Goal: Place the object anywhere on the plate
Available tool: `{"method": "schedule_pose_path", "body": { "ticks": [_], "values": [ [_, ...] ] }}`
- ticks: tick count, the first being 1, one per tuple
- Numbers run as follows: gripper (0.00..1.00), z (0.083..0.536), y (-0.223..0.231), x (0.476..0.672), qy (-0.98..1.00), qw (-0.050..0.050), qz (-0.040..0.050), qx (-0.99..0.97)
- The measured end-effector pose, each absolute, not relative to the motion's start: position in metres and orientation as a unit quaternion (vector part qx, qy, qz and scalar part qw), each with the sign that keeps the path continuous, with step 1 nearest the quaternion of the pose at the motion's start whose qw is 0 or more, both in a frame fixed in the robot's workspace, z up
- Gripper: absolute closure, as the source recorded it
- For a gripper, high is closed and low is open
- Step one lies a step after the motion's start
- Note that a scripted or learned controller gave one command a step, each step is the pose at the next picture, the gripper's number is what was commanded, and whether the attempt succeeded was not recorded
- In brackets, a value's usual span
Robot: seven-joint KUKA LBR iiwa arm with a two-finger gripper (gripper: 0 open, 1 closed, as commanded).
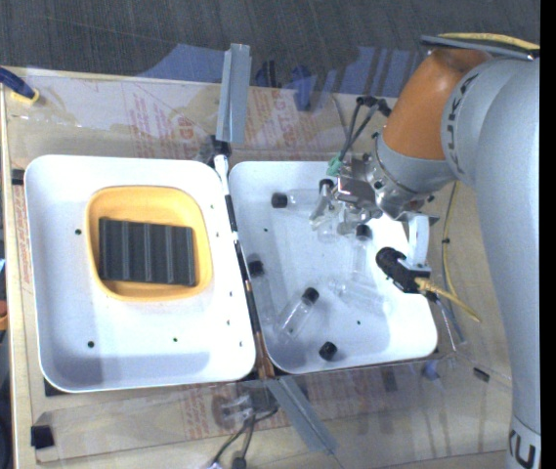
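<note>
While my arm (473,115) reaches over the right bin (409,335), my hand (341,213) hangs low above its upper part; how it is set I cannot tell. A clear tube with a black cap (300,309) lies on that bin's floor, nearer its lower edge. The yellow plate (150,201) with its dark ribbed centre sits in the left bin (63,350).

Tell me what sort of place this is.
Probably a robotics lab test bench, not a home or kitchen. A grey and orange robot arm reaches over two white bins set on a taped wooden board, with loose cables around it.
</note>
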State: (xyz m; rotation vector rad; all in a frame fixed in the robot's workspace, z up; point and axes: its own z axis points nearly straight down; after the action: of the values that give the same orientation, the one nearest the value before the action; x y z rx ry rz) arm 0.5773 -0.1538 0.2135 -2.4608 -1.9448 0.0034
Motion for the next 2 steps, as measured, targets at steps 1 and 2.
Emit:
{"method": "schedule_pose_path", "body": {
  "ticks": [1, 2],
  "values": [
    [1.00, 0.225, -0.089, 0.566, -0.647, 0.003, 0.0017, -0.763],
    [1.00, 0.206, -0.049, 0.584, -0.738, 0.003, 0.0019, -0.675]
  ]
}}
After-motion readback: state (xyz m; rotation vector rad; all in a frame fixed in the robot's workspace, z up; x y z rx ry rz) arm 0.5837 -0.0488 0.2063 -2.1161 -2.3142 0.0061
